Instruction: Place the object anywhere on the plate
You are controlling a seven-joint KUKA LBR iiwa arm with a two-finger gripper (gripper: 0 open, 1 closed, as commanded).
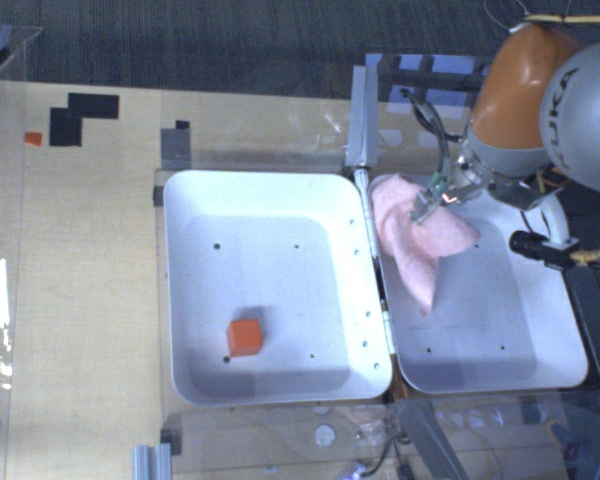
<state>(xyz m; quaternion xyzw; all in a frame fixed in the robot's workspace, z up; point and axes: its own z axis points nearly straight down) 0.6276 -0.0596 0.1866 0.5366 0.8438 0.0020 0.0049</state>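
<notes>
Gripper (pixel 432 196) down on the upper edge of the soft pink cloth (pixel 412 238), fingertips apparently pinching a raised fold; opening hard to judge, narrow at most. Cloth light, limp, non-fragile, likely to drape and trail when lifted; best taken at a bunched fold, as here. Crumpled in the right shallow white bin (pixel 520 358), against its left wall near the far corner. Small orange block (pixel 245 337) in the left white bin (pixel 280 198), toward its near-left corner.

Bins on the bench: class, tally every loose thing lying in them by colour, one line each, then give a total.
Orange: 1, the orange block in the left bin.
Pink: 1, the pink cloth in the right bin, under the claw.
Total: 2
</notes>
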